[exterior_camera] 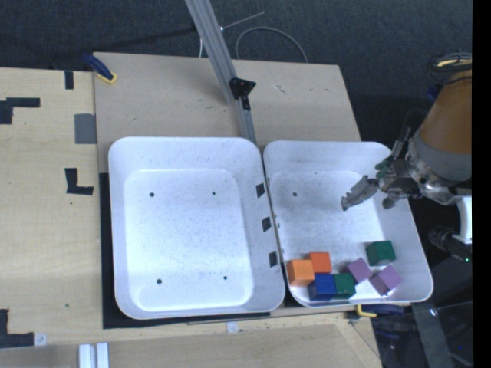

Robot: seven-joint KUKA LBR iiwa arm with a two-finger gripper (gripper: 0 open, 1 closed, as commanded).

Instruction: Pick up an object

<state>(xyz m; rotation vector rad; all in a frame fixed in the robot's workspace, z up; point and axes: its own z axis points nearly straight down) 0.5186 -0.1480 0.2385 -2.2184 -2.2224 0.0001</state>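
Observation:
Small blocks lie clustered along the front of the right bin (322, 156): two orange blocks (301, 271) (321, 261), a blue block (324, 285), a green block (345, 285), two purple blocks (358, 268) (386, 280) and a dark green block (380, 251). My gripper (373, 199) hangs over the right side of this bin, above and behind the blocks. It is open, its fingers (354, 196) spread apart with nothing between them. The dark green block is the nearest one, a short way in front of the gripper.
The left bin (123, 205) sits beside the right one, sharing a raised middle edge. A grey metal pole (215, 37) slants across the back of the bench. A thin cable loop (268, 41) lies behind the bins.

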